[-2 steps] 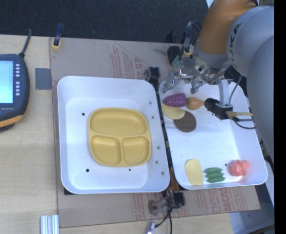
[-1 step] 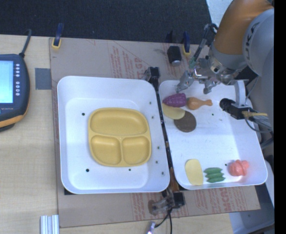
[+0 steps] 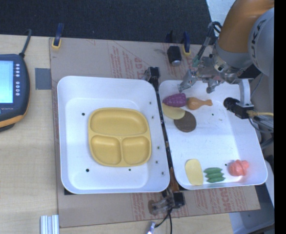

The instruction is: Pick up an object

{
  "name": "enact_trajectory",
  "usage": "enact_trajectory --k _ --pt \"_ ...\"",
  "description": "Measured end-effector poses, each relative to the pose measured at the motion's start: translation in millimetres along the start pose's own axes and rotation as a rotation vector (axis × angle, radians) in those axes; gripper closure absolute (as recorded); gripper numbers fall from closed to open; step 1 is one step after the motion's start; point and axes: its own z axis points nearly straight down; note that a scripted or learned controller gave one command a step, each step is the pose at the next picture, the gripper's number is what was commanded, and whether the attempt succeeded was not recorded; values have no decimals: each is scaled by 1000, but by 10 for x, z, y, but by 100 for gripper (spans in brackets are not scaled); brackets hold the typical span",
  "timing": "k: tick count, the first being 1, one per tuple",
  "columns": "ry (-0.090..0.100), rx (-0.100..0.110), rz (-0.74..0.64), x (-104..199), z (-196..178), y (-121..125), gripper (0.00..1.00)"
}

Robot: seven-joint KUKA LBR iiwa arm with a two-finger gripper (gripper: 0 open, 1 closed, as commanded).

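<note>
The chicken drumstick (image 3: 199, 102) lies just below the jaws, which stand open and hold nothing.

pendant (image 3: 4, 91) left edge | grey tape (image 3: 43, 78) beside it | blue clamps (image 3: 58, 35)

The arm (image 3: 253, 26) is bulky grey metal with a rounded orange band. Its gripper (image 3: 199, 85) has two slim silvery fingers (image 3: 184, 85) on a cluttered grey mount with thin cables.
</note>
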Motion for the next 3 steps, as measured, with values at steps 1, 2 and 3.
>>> enact_trajectory --k 1,2,3 --pt "0 1 0 -288 -553 61 0" --pt "0 4 -3 39 168 -57 0" --pt "-1 5 -2 -236 606 54 0"
